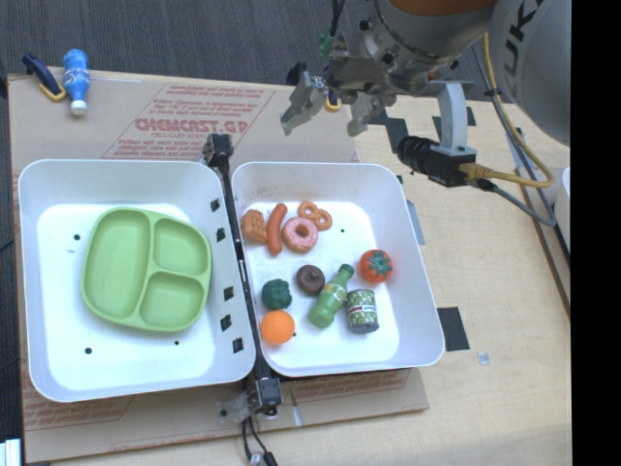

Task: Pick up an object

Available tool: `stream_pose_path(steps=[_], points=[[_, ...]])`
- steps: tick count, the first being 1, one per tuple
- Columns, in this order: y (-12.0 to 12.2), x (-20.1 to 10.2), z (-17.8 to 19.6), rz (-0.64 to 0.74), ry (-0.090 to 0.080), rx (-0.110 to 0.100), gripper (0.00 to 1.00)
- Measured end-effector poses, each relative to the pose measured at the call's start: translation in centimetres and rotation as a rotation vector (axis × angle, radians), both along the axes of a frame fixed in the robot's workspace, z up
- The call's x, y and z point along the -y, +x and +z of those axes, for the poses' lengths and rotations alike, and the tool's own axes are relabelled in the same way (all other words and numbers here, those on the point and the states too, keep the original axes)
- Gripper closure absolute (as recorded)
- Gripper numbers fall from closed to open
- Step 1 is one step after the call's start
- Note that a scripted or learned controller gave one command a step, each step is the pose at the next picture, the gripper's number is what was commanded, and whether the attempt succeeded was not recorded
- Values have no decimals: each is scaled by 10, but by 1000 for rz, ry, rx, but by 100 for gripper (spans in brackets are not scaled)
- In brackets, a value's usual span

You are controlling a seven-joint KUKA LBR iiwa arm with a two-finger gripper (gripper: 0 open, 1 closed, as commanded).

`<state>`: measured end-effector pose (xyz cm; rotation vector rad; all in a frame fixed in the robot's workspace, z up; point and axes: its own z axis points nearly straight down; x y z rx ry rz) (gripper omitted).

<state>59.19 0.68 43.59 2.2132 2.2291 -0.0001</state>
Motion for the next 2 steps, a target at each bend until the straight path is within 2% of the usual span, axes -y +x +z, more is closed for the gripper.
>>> stream_pose_path(steps=[1,2], points=[[3,97,59,-4,-2,7,0],[-21,100,-159,-2,-1,-4,0]])
